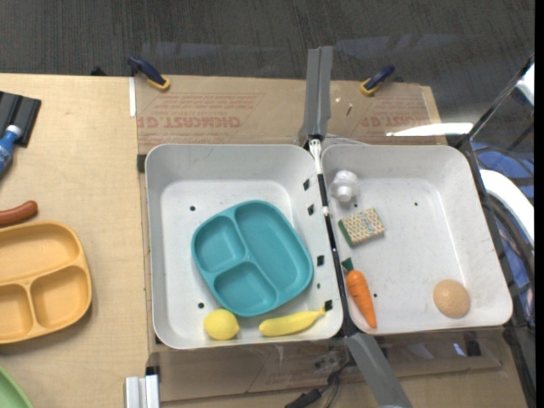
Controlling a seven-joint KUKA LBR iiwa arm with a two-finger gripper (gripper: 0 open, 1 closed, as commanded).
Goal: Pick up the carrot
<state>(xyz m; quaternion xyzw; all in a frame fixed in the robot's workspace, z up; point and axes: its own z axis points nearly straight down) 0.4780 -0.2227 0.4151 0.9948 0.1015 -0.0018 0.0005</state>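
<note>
Observation at the right margin of the camera view: a white curved casing [520, 201] and dark cables [507, 232] lie just outside the rim of the right bin [473, 170]. It cannot be told whether either is part of the arm. Pose and finger state cannot be judged.

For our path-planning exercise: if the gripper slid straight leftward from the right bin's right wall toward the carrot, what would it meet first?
Probably the tan egg, which lies between that wall and the carrot, on a low path.
</note>
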